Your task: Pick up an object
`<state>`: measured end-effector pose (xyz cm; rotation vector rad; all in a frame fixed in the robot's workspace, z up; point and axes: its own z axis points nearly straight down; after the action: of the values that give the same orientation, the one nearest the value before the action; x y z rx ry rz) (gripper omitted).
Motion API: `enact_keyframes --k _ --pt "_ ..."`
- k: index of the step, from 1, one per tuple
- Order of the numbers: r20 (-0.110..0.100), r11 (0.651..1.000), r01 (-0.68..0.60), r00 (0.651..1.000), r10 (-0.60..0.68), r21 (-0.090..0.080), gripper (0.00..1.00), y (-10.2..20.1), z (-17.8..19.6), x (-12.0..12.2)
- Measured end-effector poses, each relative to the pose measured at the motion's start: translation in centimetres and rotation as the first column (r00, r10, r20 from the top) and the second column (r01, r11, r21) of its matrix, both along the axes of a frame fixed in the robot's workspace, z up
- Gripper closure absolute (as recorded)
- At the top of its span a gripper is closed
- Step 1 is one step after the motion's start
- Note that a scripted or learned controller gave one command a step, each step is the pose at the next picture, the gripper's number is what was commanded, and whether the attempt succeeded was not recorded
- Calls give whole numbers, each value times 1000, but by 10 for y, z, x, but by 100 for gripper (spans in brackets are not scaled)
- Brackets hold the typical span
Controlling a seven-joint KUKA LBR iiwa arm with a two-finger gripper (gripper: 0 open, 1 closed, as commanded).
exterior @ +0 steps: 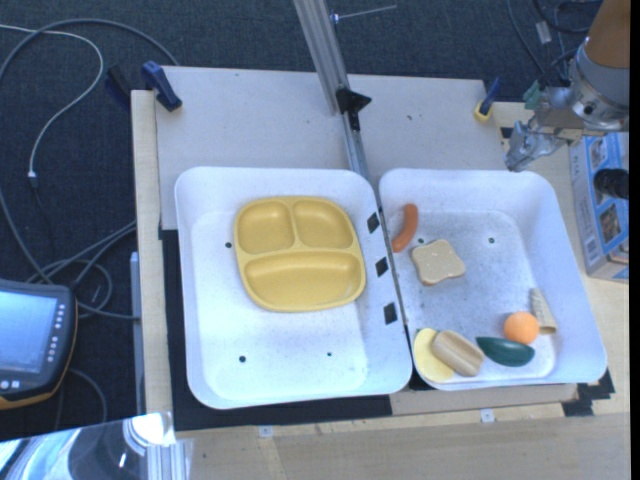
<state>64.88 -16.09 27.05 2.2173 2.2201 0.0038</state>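
we see no item chosen yet, so we weigh the toy food in the right bin [575,268]. the bread slice [438,262] lies flat and alone near the bin's middle; we judge it light, stiff and easiest to take across its narrow edges. the hot dog sausage [403,227], slim and rounded by the left wall, could roll from a pinch. in the near corner crowd a bun [458,352] on a pale yellow piece [424,354], a dark green vegetable [505,351], an orange ball [520,327] that looks smooth and slippery, and a small beige piece [543,310] against the right wall. the left bin [200,268] holds a yellow divided plate [298,252], its compartments bare. the gripper [522,156] hangs above the right bin's far corner, carrying nothing; we cannot tell its setting.
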Motion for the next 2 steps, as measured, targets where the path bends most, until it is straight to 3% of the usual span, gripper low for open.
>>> enact_keyframes --k 2 --pt "-8 1000 -5 1000 5 4 100 101 -18 -9"
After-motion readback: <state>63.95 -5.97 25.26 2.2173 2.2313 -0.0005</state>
